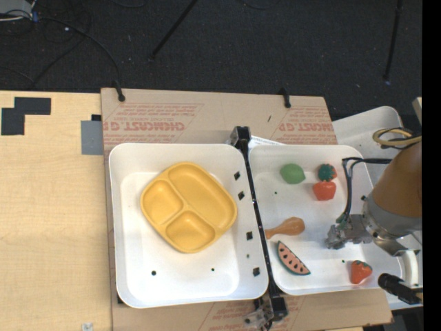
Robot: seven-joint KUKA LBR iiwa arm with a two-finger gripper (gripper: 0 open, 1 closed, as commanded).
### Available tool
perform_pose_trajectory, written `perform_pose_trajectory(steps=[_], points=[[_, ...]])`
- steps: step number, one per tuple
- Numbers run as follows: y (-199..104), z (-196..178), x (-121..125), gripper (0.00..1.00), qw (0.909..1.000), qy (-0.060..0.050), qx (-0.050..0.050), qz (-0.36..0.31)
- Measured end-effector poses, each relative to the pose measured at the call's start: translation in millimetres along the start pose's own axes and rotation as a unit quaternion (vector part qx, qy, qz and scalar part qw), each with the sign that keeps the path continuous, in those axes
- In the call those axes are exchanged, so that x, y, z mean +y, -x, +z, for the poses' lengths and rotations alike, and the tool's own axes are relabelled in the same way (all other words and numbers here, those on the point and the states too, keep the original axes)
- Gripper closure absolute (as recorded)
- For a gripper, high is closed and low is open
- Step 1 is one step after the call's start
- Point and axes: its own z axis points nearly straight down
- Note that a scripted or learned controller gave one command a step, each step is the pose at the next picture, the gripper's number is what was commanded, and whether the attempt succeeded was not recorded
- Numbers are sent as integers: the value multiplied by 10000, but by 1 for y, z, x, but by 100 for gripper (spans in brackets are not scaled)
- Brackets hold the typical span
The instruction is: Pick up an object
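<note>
Left bin: a shallow white tray that carries a yellow divided plate. The plate has three compartments, sits turned at an angle, and lies toward the upper middle of the bin.

Right bin: a shallow white tray just beside the left one, with a dark divider between them. It carries the small toy foods.

Green piece: a rounded, lime-green lump near the top of the right bin.

Tomato-like piece: orange-red below with a darker red and green top. It sits just right of the green piece.

Drumstick: a tan-brown shape with a rounded end pointing right and a thinner end toward the divider. It lies near the middle of the right bin.

Watermelon slice: a wedge with red flesh, dark seeds and a green rind along its lower edge. It lies below the drumstick and apart from it.

Strawberry: a red body with a green cap, in the lower right corner of the right bin.

Arm: grey with an orange band, reaching in from the right over the right bin.

Gripper: low over the bin floor, between the drumstick and the strawberry and touching neither. Whether its fingers are spread or closed cannot be told from this view; no object is seen between them.
</note>
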Motion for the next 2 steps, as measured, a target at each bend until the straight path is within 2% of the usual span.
perform_pose_trajectory(steps=[2], points=[[7,-111,-5,100,10000,17,-10,-28]])
